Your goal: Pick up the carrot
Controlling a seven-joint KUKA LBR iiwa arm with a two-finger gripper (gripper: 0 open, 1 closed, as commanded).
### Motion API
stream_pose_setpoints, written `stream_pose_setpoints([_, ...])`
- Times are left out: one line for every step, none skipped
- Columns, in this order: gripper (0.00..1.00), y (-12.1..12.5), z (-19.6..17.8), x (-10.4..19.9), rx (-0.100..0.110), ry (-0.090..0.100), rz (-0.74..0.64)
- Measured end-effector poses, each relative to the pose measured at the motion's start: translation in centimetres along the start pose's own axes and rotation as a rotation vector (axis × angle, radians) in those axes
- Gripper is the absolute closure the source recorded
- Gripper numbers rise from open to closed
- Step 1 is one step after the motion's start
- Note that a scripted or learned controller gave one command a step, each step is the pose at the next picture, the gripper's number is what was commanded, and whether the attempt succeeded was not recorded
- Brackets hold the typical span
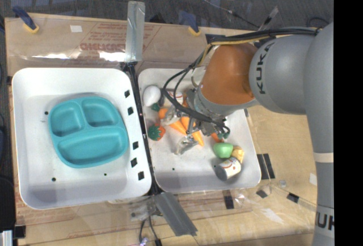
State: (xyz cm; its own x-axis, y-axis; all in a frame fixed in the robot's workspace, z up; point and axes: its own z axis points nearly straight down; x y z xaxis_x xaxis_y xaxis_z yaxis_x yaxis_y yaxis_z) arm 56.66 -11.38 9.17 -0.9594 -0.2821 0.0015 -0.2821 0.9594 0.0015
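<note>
Your pincer (pixel 191 138) hangs low in the right bin (pixel 170 179), down among the orange toy pieces; you cannot tell how it is set. The carrot (pixel 180 124) lies just beside it, near the bin's middle. "KUKA" (pixel 260 72) reads along the grey arm (pixel 295 72). The left bin (pixel 28 182) carries a teal divided plate (pixel 88 130).
</note>
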Motion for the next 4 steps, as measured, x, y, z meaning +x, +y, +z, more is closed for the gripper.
stream_pose_setpoints([1.00, 0.1, -1.1, -0.2, 0.001, -0.002, -0.009])
stream_pose_setpoints([1.00, 2.3, -19.0, 0.9, 0.010, -0.017, -0.111])
stream_pose_setpoints([1.00, -2.0, -32.0, 2.5, 0.011, -0.010, -0.205])
stream_pose_setpoints([1.00, -7.2, -25.8, 8.2, 0.003, -0.001, -0.363])
